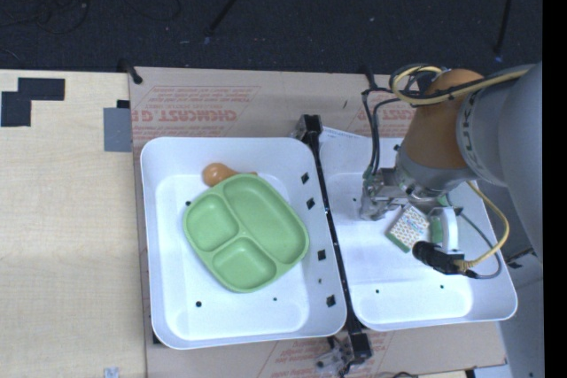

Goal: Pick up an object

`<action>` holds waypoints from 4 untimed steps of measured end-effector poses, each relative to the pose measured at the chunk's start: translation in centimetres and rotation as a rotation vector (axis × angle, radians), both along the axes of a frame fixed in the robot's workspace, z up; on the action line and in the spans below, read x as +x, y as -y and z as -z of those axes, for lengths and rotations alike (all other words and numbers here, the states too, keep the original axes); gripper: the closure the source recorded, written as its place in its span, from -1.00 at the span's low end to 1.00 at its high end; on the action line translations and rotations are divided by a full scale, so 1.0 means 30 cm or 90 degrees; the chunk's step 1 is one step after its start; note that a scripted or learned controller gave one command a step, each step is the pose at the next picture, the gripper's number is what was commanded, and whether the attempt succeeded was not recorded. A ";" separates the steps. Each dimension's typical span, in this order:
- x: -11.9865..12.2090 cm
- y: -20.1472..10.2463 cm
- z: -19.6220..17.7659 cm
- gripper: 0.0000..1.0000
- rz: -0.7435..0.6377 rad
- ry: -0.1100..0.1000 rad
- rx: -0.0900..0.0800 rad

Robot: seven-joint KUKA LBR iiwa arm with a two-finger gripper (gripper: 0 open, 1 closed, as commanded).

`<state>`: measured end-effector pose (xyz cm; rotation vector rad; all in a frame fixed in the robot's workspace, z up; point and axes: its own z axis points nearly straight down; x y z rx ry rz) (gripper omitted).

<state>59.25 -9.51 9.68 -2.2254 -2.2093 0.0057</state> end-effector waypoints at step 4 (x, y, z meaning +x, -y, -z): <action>0.012 -0.138 -0.573 1.00 -0.006 0.002 0.000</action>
